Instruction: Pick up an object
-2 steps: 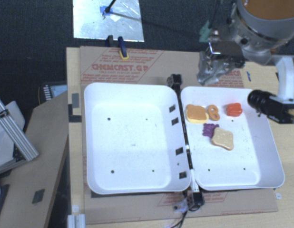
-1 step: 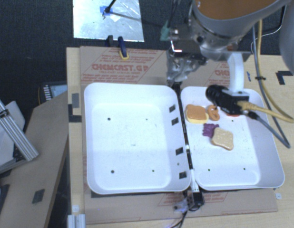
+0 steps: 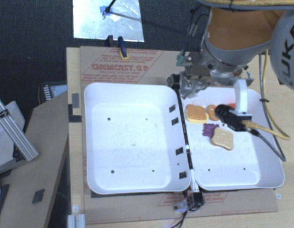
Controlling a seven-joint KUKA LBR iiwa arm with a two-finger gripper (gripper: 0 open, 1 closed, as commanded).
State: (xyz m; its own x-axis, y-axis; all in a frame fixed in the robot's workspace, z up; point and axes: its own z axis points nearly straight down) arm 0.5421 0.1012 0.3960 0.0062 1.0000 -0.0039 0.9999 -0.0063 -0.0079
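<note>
- Gripper (image 3: pixel 190 87) hangs over the far left corner of the right bin (image 3: pixel 242 175), close to the divider between the bins; whether its jaws are spread or pressed together I cannot tell, since the wrist body hides them.
- Candidate objects sit clustered in the far half of that bin: a toast-coloured bread slice (image 3: pixel 196 113), a second bread slice (image 3: pixel 223 138), a small purple piece (image 3: pixel 210 129) between them, and an orange ring-shaped piece (image 3: pixel 212 111) just beside the first slice.
- Left bin (image 3: pixel 128 141) lies alongside, well apart from the cluster.
- Risk: the pieces lie touching or nearly so, so a descent onto one could nudge its neighbour or pinch two at once.
- Risk: the flat slices offer little edge; fingers may slide over the top and close on nothing.
- Risk: a black fitting with a yellow hose (image 3: pixel 235 119) overlaps the cluster and could snag or sweep the pieces.
</note>
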